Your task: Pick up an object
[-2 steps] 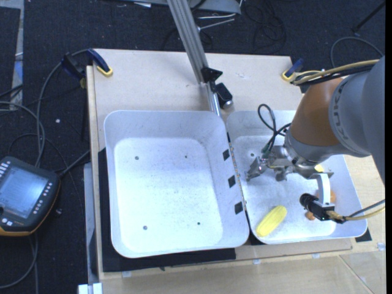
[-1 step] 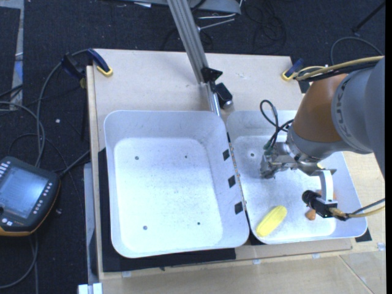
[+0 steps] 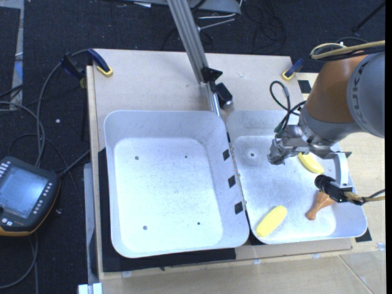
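In the camera view, the gripper is hanging low over the right bin, just beside a yellow piece, seemingly lining up a grab; I cannot tell its jaw state. Another yellow object and a brown-handled tool are lying loose nearer the front wall.

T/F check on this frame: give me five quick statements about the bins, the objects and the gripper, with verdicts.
1. The yellow oblong object lies in the right bin. True.
2. The brush with the wooden handle lies in the left bin. False: it lies in the right bin, near that bin's right wall.
3. The gripper is above the right bin. True.
4. The yellow oblong object is between the gripper's fingers. False: it lies apart from the gripper, near the front edge of the right bin.
5. A second yellow object sits beside the gripper, partly hidden by the arm. True.
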